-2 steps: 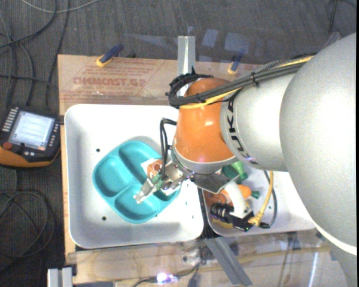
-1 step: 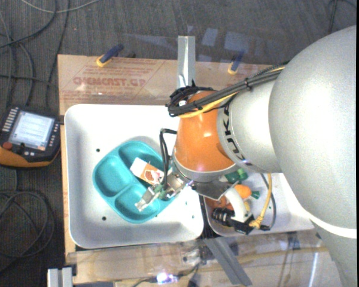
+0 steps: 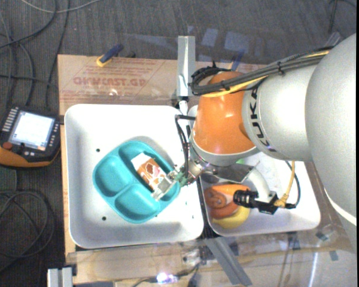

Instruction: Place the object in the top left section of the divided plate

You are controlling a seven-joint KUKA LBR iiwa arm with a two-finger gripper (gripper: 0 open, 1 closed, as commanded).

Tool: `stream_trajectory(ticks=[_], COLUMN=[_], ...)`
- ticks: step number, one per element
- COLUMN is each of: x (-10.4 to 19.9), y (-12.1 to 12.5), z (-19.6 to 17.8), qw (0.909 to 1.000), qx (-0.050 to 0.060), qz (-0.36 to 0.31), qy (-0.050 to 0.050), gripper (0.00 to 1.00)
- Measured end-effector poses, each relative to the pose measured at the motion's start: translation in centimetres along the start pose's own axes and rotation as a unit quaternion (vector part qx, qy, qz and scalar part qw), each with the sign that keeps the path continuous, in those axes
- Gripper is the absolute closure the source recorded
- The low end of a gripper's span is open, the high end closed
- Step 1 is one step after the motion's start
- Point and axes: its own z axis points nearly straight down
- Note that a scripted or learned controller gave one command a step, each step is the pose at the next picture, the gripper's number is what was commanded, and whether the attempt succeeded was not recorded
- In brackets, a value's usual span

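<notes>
Over the divided plate (image 3: 128, 181) in the left bin (image 3: 84, 220), the claw (image 3: 170, 181) is gripping a light, stiff packet (image 3: 151, 171) by its edge.

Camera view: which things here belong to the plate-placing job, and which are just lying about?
Job:
- divided plate, teal, in left bin
- orange-and-white packet lying on plate
- pincer at plate's right rim

Lying about:
- orange and yellow items in right bin
- handheld screen unit beside bench

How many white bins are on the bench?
2. The left bin holds a teal plate; the right bin, partly hidden under the arm, holds an orange and yellow item. More may be hidden there.
</notes>
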Motion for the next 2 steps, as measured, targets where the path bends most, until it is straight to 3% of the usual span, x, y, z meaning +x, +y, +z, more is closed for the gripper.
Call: stream_trajectory(ticks=[1,2], x=[-2.0,-4.8], y=[-3.2,-5.4], z=[0.0,-3.3], qw=[0.9991,0.9997], qx=[0.0,-0.001], qz=[-0.043,-0.023], qy=[0.0,-0.001], gripper=[0.0,0.0])
